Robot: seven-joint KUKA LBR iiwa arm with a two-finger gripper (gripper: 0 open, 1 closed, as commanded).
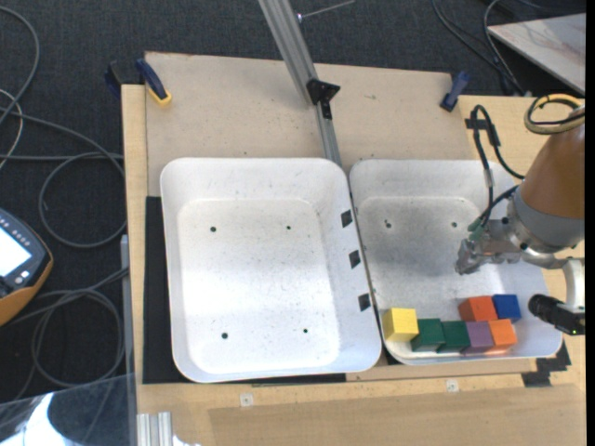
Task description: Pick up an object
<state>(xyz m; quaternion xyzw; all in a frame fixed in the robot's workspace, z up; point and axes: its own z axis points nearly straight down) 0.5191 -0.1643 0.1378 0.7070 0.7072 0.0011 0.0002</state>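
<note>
Blocks: a cluster along the right bin's (409, 179) 6 o'clock edge, its long axis running 9 to 3 o'clock.
Order: yellow block (402, 321) at the 9 o'clock end, then green blocks (441, 334), purple block (479, 335), orange blocks (490, 320), blue block (507, 306).
Gripper (468, 258): above the right bin, at 12 o'clock from the cluster, apart from it; pincer state cannot be told.
Left bin (251, 268): white, speckled.

**Bright, even light; whites nearly blown out**

Soft overhead light floods the bench. The left bin (251, 268) glares almost featureless white, while the right bin (414, 221) shows a grey, speckled floor. Shadows are faint and short. Focus is slightly soft throughout, and the dark carpet (65, 63) looks grainy.
</note>
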